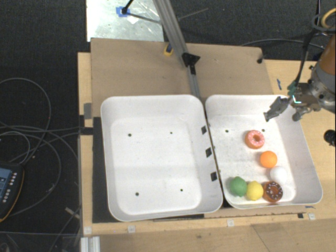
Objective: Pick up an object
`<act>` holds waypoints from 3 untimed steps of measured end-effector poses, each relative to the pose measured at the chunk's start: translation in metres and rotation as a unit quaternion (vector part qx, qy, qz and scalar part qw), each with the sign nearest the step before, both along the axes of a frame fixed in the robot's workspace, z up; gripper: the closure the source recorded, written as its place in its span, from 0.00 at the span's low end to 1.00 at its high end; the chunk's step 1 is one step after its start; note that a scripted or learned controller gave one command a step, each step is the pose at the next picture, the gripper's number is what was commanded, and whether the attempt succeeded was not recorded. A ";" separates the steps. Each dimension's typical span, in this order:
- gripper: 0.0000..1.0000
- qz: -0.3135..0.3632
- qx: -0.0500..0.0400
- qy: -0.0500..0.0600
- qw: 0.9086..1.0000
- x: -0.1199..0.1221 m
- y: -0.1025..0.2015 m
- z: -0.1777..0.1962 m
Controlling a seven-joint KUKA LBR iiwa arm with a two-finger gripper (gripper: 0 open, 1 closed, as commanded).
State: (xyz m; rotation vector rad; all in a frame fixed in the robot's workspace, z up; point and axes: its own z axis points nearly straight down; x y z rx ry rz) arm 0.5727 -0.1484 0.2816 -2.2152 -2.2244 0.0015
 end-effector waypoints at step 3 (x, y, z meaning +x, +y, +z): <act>0.00 -0.002 0.000 0.001 1.000 -0.007 0.004 -0.108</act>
